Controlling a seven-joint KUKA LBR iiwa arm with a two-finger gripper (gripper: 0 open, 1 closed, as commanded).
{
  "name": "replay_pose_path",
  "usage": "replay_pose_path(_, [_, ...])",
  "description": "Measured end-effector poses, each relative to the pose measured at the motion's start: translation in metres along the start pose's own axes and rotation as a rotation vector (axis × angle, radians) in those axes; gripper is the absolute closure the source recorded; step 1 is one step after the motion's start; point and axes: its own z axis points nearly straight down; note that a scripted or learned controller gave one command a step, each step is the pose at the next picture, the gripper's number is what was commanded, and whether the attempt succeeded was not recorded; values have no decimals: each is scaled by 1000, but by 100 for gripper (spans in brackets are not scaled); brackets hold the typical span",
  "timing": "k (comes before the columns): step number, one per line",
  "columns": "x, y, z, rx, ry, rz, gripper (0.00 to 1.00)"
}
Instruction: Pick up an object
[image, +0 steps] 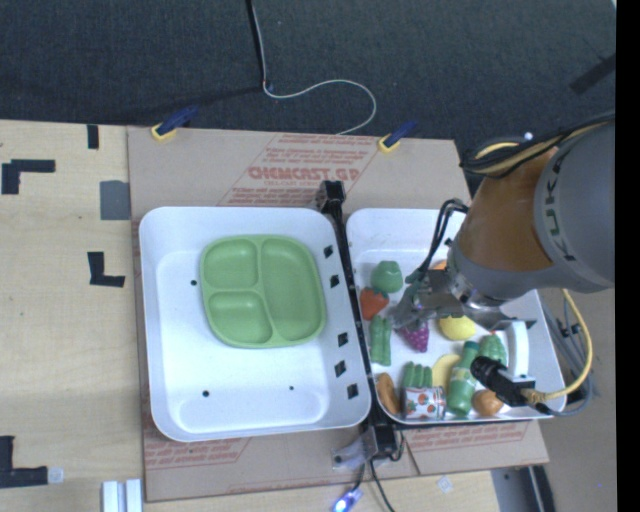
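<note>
The purple grape bunch (417, 335), knobbly and matte, lies in the middle of my right bin (380, 228), right under my gripper (413, 309). My dark metal fingers reach down to it from the upper right, their tips just above or against its top; at this slant I cannot tell how wide they stand or whether they have hold of anything.

Around the grapes sits a crowd of smooth plastic toy food. Just to the left lies a long green pod-like vegetable (381, 340), with a small red-orange piece (373, 302) above it and a rounded green pepper shape (387, 274) above that. To the right of the grapes a glossy yellow lemon (457, 327) rests beside my wrist. Along the near edge I see a little can with a red and white label (425, 402), a green block (417, 376) above it, a green bottle shape (461, 390), and an orange ball (488, 403) towards the corner.

The left bin (160, 330), a shallow white tray with rounded corners, holds a pale green divided plate (264, 290) with three compartments. Both bins rest on a brown cardboard sheet (290, 170) with red print.
</note>
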Motion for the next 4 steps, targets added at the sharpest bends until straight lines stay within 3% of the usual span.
replay_pose_path(1, [76, -23, 6, 12, 1, 1, 100])
replay_pose_path(2, [116, -18, -136, -7, 2, 1, 100])
replay_pose_path(3, [133, -18, -266, -8, 1, 5, 100])
replay_pose_path(4, [213, -18, -211, 13, -3, 1, 100])
